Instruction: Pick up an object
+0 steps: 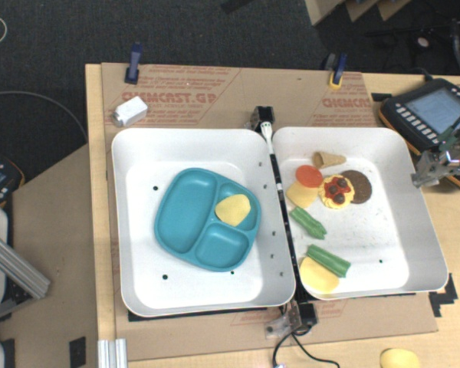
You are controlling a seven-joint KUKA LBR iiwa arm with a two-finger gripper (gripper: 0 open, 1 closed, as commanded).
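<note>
camera view, bench seen from above at a slant.

left bin [130, 228]: holds a teal divided plate [185, 219], lying flat. a pale yellow piece [233, 209] sits in the plate's upper right compartment.

right bin [399, 228]: holds a cluster of small toy foods, all candidates for the pick.
- cone-shaped tan piece [329, 159], near the back wall.
- red disc [309, 176], just beside the cone, touching or overlapping a yellow flat piece [298, 196].
- brown round piece [359, 185] with a red and yellow topped item [336, 192] lying against it.
- small green pod [308, 222], alone, near the divider between the bins.
- larger green pod [329, 260] resting across a yellow wedge [317, 277] at the front of the bin.

handling, as a judgement: these look like light, rigid, smooth plastic, likely to slip or skid on the bin floor if pinched off centre. the small green pod seems the easiest take: free on all sides, narrow enough to pinch across its short width at mid-length. the stacked and touching pieces risk shifting a neighbour.

gripper [433, 167]: at the right bin's right rim, well apart from the toys, nothing visibly held. whether the pincer is spread or pressed together, i cannot tell; it is too small and blurred.
</note>
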